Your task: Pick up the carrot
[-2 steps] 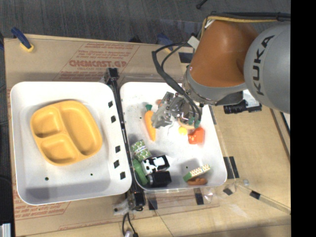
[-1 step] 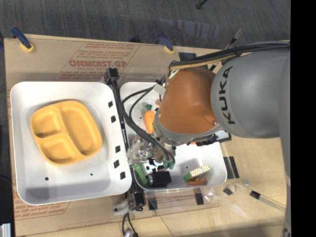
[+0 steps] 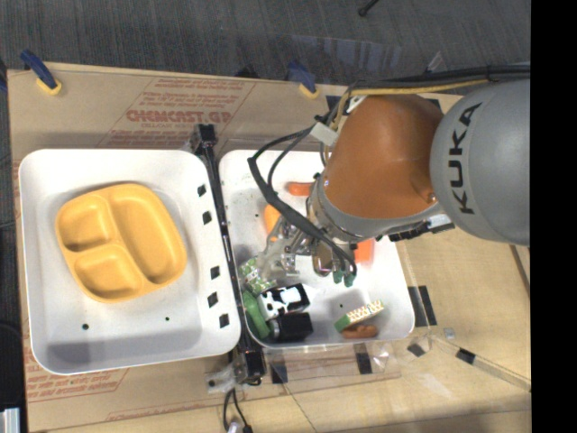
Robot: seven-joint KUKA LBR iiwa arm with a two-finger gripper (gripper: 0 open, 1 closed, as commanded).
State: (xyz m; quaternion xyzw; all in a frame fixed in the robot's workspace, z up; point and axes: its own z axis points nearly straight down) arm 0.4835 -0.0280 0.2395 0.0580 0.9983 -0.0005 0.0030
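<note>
"KUKA" reads in black on the grey arm [image 3: 478,165]; "CHEMCAST GP" is printed in red on the brown board [image 3: 171,115] under the bins. Gripper [image 3: 290,258] hangs low over the right bin [image 3: 236,179]; finger state cannot be told. Carrot [image 3: 270,216], probably the orange piece near that bin's left wall, lies just beside the gripper, toward the far edge. Yellow tray [image 3: 122,240] sits in the left bin [image 3: 45,174].

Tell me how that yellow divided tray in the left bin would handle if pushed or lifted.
The yellow tray looks like moulded plastic, so probably stiff and light. It lies flat and low in the left bin, so it would likely slide rather than tip. Its smooth, rounded rim may be slippery.
</note>
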